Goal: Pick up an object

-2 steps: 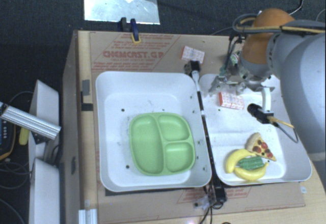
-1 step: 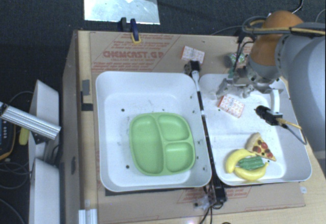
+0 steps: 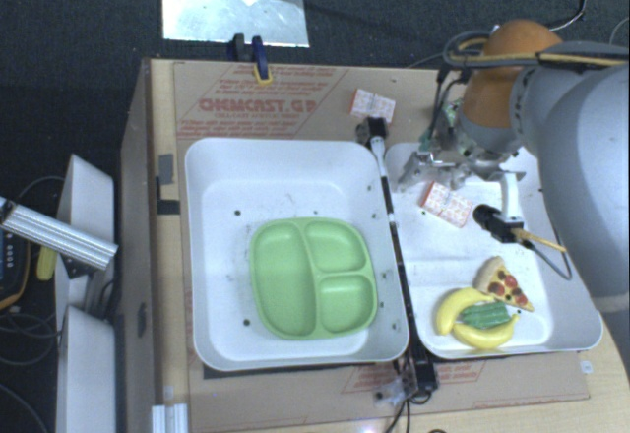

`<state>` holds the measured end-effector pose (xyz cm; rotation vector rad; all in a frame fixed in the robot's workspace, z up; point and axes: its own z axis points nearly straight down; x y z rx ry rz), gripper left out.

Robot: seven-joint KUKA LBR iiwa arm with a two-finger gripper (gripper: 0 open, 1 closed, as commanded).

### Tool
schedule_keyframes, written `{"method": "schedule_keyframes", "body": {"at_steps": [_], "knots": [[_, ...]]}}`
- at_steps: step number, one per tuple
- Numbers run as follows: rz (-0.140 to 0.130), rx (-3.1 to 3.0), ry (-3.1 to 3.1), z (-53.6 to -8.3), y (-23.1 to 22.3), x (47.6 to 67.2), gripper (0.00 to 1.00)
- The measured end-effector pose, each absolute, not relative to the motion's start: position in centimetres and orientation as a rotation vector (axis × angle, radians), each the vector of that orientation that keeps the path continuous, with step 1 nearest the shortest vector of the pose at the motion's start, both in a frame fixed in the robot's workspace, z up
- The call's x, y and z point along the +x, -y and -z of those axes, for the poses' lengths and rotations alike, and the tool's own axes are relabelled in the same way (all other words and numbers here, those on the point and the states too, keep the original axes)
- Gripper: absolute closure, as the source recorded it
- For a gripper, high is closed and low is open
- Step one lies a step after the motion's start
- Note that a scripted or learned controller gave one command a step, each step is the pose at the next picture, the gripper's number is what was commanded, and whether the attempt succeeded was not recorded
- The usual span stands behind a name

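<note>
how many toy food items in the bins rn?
3, all in the right bin, near corner: pizza slice, banana, green piece lying on the banana. The arm may hide more.

Board under my bins (image 3: 258,98): red print along its far edge, which I read as "CHEMCAST GP" or close to it; the letters are faint.
Red-patterned card (image 3: 446,205) in my right bin: print too small to read.
Card (image 3: 373,105) on the board: unreadable.
</note>
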<state>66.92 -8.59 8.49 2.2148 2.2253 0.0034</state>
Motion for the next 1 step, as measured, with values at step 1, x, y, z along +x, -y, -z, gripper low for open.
{"method": "schedule_keyframes", "body": {"at_steps": [1], "knots": [[-0.001, 2.218, -2.221, -8.47, 11.31, 65.07, 0.0]]}}
